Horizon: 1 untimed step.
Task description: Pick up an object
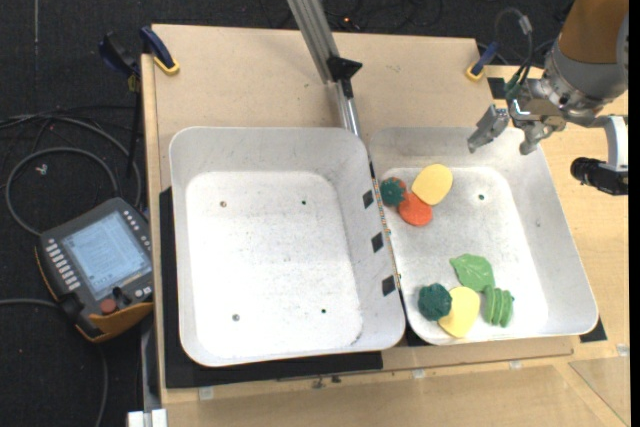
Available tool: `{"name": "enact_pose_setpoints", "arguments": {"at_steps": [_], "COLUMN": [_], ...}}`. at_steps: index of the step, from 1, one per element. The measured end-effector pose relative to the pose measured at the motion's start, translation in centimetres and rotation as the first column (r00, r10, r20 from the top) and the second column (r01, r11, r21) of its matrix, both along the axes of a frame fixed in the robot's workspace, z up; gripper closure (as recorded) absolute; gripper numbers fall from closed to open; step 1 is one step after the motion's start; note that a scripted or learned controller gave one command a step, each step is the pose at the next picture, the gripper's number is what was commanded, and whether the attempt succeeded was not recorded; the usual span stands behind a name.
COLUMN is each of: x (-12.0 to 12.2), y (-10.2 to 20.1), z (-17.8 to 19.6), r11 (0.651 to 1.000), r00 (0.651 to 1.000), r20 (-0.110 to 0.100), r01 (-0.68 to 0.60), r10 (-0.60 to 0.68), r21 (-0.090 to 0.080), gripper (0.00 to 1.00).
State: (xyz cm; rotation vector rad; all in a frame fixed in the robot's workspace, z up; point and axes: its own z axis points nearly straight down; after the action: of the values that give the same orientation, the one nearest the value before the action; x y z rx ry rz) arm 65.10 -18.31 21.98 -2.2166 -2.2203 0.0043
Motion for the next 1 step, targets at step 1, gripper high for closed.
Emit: {"name": "enact_pose_setpoints", "arguments": {"at_steps": [1], "x": [0.06], "y": [0.03], "z": [0.29], "r11": [1.000], "r00": [1.000], "r20": [0.003], "r01": [-0.002], "r10": [0.002], "r21": [-0.001], "gripper": [0.00]}}
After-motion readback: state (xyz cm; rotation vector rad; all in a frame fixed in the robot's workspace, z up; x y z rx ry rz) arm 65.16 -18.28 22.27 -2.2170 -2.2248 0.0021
